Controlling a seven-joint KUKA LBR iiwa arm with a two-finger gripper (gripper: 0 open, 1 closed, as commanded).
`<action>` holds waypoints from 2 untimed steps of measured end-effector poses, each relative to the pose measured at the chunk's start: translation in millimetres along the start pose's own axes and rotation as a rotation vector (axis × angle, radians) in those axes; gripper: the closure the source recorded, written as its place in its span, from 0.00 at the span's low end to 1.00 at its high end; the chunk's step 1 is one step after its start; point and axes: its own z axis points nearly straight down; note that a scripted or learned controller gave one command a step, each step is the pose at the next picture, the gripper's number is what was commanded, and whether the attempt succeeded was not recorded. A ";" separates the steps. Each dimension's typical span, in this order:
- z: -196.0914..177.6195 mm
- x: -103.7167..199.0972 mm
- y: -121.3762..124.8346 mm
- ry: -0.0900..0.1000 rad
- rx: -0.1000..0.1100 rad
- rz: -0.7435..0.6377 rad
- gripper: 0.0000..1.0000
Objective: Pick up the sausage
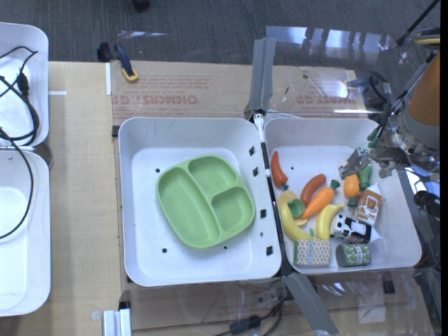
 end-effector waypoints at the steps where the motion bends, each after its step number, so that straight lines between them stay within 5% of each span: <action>1: 111.8 62.1 9.8 0.000 0.001 -0.175 0.00; 2: 107.2 60.0 9.2 0.001 0.008 -0.169 1.00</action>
